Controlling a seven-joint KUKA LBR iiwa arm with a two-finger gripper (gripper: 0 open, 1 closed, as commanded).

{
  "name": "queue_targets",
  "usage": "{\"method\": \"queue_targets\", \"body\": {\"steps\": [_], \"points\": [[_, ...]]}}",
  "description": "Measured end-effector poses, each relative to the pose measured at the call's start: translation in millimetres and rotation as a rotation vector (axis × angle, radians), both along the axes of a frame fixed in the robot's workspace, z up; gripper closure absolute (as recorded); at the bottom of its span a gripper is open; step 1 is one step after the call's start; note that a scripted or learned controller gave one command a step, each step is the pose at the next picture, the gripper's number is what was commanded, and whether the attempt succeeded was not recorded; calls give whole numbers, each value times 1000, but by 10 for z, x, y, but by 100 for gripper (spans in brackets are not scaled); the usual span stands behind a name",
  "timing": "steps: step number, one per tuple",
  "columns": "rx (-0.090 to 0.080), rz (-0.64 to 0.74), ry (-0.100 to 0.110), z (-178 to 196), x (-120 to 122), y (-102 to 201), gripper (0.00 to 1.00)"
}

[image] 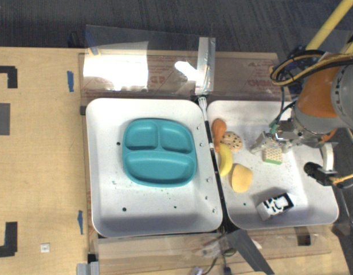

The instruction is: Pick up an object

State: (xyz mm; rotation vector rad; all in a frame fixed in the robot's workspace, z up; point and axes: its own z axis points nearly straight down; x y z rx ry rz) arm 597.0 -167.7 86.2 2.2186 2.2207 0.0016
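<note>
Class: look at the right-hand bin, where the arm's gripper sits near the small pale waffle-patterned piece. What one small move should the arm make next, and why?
Probably a short descent straight down. The two-finger gripper appears to sit over the small pale waffle-patterned piece with a green edge in the right white bin. That piece lies apart from the yellow banana, so a straight drop seems unlikely to disturb anything else.
</note>
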Motion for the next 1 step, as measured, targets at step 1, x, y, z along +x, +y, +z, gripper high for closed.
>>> {"method": "queue_targets", "body": {"steps": [1], "points": [[0,1,-2,104,5,2,100]]}}
